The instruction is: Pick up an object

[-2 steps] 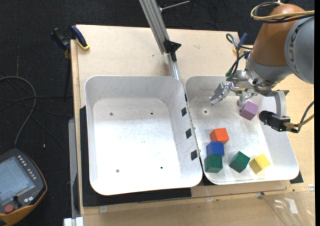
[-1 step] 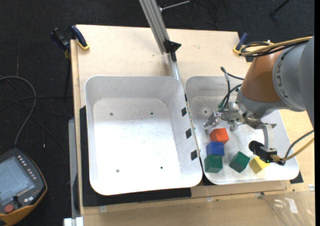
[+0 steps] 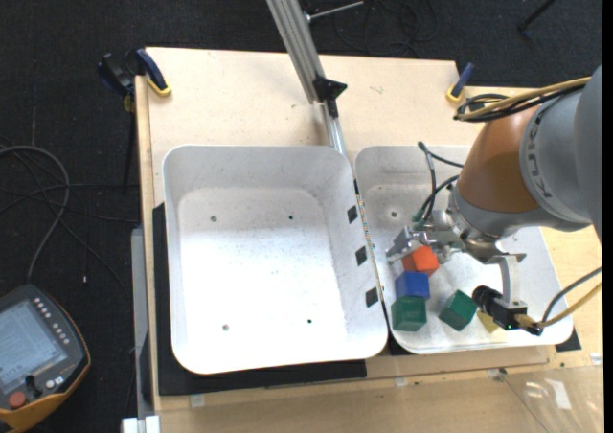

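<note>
Target candidate: orange block [image 3: 422,260], in the right bin [image 3: 383,161], roughly mid-floor and nearer the wall that bin shares with its neighbour than its outer wall. It is the block closest to the tool, hence my reading of it as the intended pick.

Gripper [image 3: 414,241]: directly over the orange block's far-left corner, overlapping it in the camera view. Whether it is spread, pressed together, or pinching the block cannot be told, because the wrist body covers the contact zone. No grasp is claimed.

Just on the near side of the orange block: blue block [image 3: 414,284], touching or almost touching it. Beyond that on the same line: dark green block [image 3: 409,312], against the blue one. The three form a tight column, probably settled there by chance. The close packing leaves little room on the orange block's near face, so an approach across its free sides looks more sensible.

Near-right of the orange block, clearly apart: lighter green block [image 3: 458,309], tilted.

Right of the orange block: arm [image 3: 508,168] reaching in low, orange band over the bin's outer half.

Well left of the orange block, past the shared wall: left bin [image 3: 259,230]. Both bins sit on the bench [image 3: 249,86].

Status: judged at the grasp stage, lift not yet made.
</note>
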Tool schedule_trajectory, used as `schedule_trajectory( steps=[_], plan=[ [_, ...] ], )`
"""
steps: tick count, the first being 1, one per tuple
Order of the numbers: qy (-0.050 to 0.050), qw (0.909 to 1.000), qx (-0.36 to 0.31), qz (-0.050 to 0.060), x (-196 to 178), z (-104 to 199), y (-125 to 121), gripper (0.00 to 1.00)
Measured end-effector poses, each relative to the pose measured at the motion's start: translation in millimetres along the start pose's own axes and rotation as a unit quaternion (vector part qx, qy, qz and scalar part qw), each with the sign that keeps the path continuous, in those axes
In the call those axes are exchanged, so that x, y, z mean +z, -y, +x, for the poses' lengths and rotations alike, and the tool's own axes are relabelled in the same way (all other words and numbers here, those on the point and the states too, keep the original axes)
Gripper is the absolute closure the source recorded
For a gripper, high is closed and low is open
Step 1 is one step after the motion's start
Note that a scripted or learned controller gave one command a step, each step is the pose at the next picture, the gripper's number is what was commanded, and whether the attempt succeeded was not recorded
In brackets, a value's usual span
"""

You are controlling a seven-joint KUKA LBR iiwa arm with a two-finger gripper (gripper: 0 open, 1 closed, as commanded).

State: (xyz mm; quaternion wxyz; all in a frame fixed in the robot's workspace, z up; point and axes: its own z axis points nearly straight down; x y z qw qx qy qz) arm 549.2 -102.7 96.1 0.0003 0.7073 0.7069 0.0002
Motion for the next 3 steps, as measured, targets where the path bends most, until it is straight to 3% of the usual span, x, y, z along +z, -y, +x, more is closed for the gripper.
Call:
schedule_trajectory(
  steps=[1,2,3],
  plan=[
    [0.0,1.0,0.0,-0.001,-10.1,-0.4,-1.2,1.0],
    [-0.001,1.0,-0.005,-0.004,-103.8,65.3,-23.6,1.0],
    [-0.001,1.0,-0.004,-0.001,-99.1,120.5,-79.3,1.0]
  ],
)
